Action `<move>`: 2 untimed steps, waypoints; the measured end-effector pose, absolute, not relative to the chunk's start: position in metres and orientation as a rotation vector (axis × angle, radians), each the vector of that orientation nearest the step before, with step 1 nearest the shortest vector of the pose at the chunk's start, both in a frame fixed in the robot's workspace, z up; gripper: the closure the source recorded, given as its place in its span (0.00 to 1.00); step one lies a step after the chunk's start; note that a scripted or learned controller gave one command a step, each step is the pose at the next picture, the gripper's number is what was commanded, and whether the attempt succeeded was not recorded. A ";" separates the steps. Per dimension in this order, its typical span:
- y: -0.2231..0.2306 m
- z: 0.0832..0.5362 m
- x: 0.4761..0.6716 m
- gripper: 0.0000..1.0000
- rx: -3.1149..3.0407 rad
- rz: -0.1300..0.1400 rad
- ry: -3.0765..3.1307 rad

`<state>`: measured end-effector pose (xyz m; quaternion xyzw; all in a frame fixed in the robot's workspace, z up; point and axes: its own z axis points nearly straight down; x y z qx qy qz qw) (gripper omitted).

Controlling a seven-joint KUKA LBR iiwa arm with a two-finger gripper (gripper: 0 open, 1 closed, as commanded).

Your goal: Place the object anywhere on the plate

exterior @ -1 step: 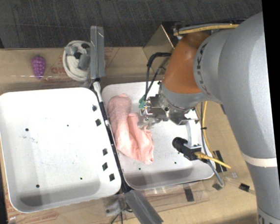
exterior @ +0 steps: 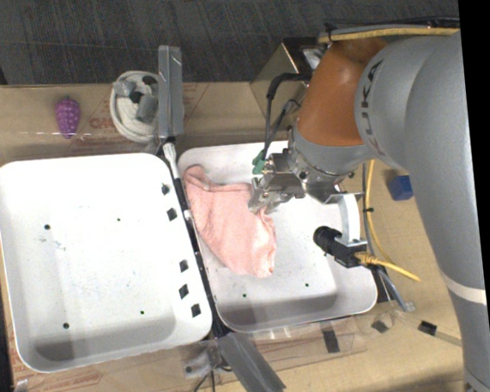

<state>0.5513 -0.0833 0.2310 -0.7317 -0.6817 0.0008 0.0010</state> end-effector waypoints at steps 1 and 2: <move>-0.034 0.239 0.567 1.00 -1.817 0.004 -2.561; 0.010 0.228 0.589 1.00 -1.265 0.001 -2.877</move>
